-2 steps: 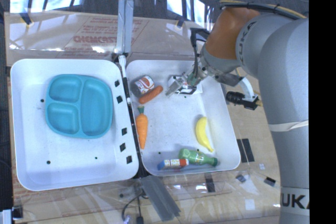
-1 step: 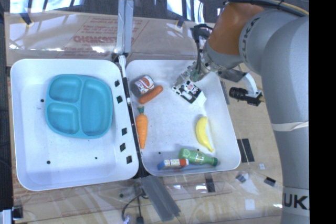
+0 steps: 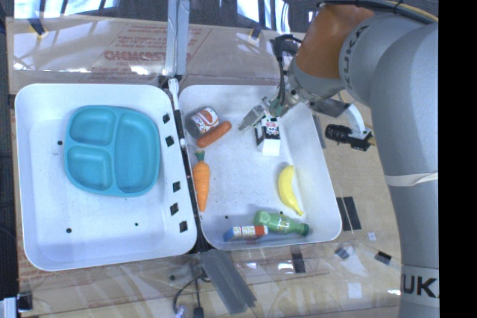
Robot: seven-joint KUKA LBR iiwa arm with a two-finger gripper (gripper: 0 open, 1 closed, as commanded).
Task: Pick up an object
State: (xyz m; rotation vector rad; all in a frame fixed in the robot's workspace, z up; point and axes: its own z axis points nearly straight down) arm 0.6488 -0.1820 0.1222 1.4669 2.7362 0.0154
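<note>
Carton (image 3: pixel 270 138), small white box upright in the right bin (image 3: pixel 317 160) | looks light, stiff, smooth-sided: take by its flat sides | gripper (image 3: pixel 262 118) directly above, touching its top | fingers spread, gripping nothing | hot dog (image 3: pixel 214 135), carrot (image 3: pixel 201 185) left; banana (image 3: pixel 288 190) below

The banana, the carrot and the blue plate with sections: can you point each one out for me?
banana (image 3: pixel 288 190), camera view, the middle of its yellow body, in the right bin.
carrot (image 3: pixel 201 185), camera view, the middle of its orange body, by the right bin's left wall.
blue plate (image 3: pixel 113 150), camera view, the ridge between its compartments, in the left bin.
</note>
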